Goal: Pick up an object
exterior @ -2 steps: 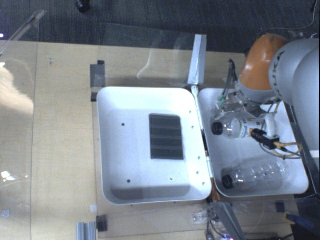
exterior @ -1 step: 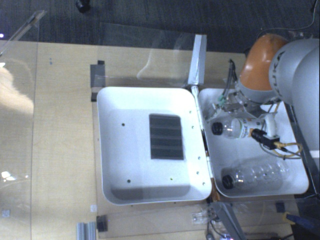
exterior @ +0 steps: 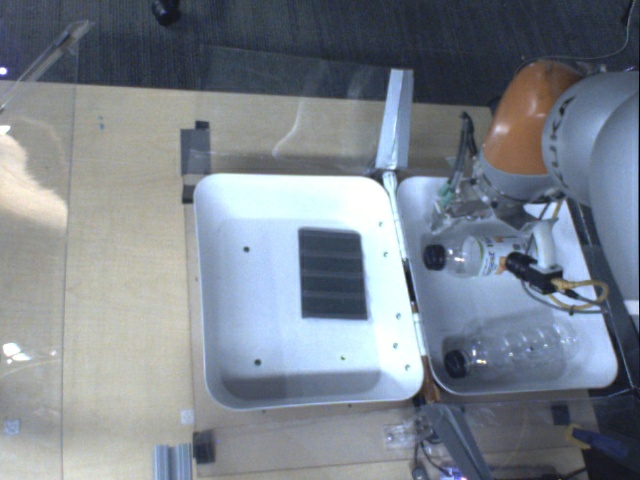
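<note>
Claw (exterior: pixel 462 200), its opening hidden from me, hangs at the right bin's (exterior: pixel 600 368) upper left, with a clear bottle (exterior: pixel 470 257) lying crosswise just below it, cap pointing left.

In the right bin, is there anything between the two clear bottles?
No. The camera view shows bare white bin floor between the upper bottle and the lower bottle.

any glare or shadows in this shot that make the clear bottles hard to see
Camera view: bright glare patches on the bench at far left; a soft shadow along the left bin near wall; the large clear bottle nearly melts into the white right bin, only its dark cap distinct; the small bottle lies partly under the arm.
</note>
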